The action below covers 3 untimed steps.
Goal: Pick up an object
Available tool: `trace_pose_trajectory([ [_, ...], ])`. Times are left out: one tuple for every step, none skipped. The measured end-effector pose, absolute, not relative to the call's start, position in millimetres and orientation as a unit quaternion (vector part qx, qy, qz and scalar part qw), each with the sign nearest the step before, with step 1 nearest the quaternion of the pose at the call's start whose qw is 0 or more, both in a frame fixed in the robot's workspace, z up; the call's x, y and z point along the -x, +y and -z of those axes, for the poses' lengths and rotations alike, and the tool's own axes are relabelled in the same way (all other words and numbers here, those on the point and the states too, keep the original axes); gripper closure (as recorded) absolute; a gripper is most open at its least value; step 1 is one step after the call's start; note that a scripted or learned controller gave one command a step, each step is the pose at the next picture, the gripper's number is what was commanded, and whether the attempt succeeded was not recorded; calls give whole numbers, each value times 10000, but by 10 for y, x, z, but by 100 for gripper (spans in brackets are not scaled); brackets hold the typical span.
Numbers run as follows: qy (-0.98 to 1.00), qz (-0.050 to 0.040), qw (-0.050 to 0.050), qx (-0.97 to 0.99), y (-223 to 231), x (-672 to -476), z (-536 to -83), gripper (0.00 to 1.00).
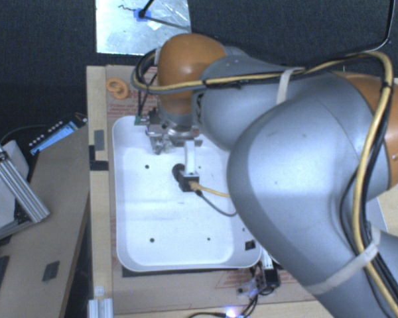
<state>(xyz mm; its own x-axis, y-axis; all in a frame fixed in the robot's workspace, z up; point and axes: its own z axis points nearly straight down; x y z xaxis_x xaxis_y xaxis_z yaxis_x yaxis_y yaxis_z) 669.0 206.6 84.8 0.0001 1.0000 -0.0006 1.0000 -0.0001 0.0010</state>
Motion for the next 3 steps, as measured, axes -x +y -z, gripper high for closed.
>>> trace_pose_trajectory([
  [7058, 17, -1, -7085, 1409, -6361, -844, 100],
  [7101, -65, 29, -7040, 2039, -6713, -1944, 100],
  [7088, 8, -7, -7054, 2169, -6678, -1362, 100],
])
